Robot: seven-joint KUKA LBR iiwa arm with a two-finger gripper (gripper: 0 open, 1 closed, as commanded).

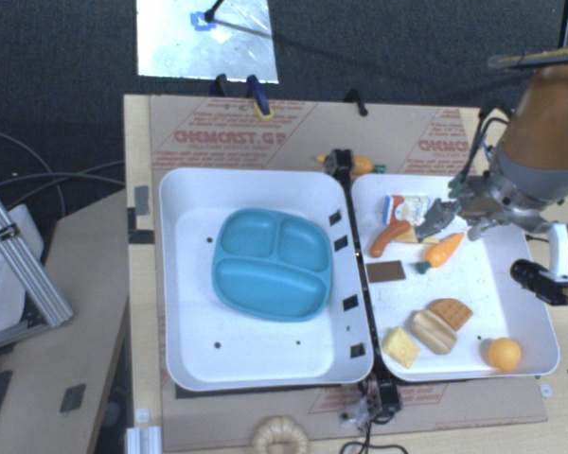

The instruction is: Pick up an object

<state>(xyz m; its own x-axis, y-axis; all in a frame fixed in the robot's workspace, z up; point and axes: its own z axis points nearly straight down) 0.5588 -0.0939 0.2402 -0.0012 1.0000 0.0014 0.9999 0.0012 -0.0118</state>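
Seemingly carrot [444,250] just below jaws

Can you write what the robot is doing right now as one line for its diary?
phase: reaching into right bin | gripper: above toy food, by carrot and hot dog | held: nothing seen | left bin: blue tray

Blue tray [271,263], white bins [175,253], orange carrot [444,250]

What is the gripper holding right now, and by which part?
It cannot be told. The gripper is low over the right bin, beside the hot dog and carrot, with nothing visibly between its fingers.
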